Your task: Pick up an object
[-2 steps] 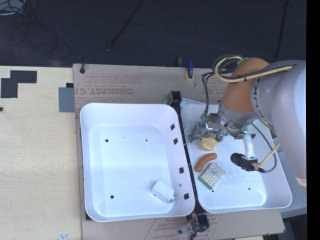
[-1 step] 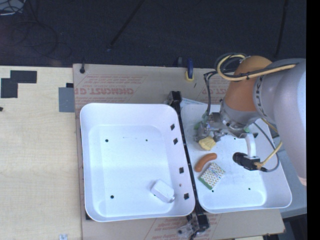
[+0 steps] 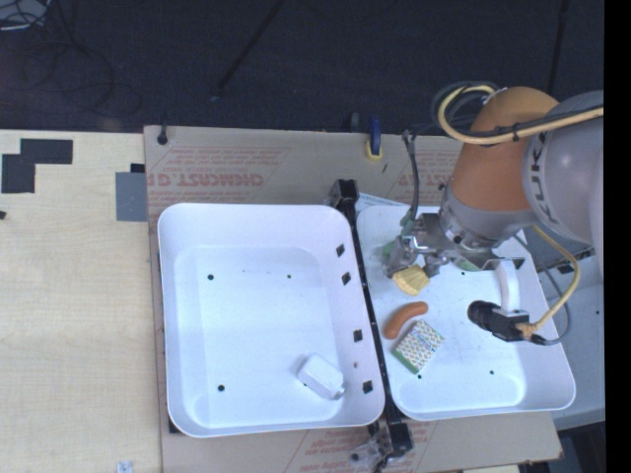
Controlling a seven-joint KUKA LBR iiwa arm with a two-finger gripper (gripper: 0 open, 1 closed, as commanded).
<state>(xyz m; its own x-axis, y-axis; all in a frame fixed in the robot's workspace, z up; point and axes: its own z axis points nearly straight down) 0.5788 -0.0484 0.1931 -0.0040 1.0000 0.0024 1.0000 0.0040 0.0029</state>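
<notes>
- Hovering: my claw (image 3: 409,254) low in the right bin (image 3: 552,387), just above the yellow piece (image 3: 410,282); finger state, cannot tell.
- Unlifted: orange sausage (image 3: 405,318), patterned packet (image 3: 419,346).
- Remaining: grasp, lift.

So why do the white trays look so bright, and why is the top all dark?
In the camera view, light falls hard on the left bin and right bin, so their white plastic nearly washes out; the background beyond the bench is unlit. The gripper looks slightly soft, and the small white object barely stands out against its bin.
</notes>
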